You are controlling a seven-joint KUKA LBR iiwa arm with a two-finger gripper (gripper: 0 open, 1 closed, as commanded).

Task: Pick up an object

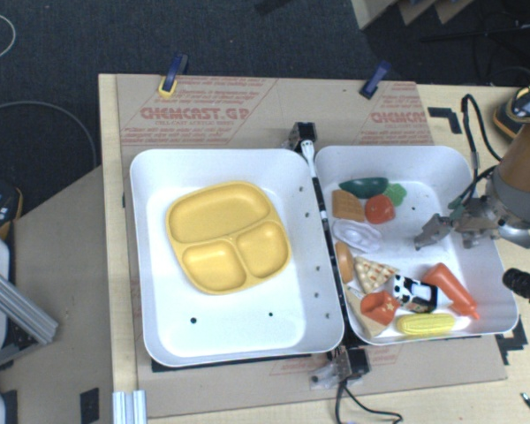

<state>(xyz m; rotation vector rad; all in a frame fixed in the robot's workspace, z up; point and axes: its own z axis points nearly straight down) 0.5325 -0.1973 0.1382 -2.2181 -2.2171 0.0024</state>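
Hand (427,233): over right bin (442,162), finger state unclear, nothing seen held. Carrot (450,287) just below it, near corn (427,324). Advice: descend square over carrot, clear of bin wall.

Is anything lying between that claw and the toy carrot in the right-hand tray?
Nothing visible does. The gripper hovers over a bare patch of the right bin, and the carrot lies just below it in the view, with only white floor between them.

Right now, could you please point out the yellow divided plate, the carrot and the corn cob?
yellow divided plate (219,208): camera view, top compartment.
carrot (450,287): camera view, mid-body.
corn cob (427,325): camera view, middle.
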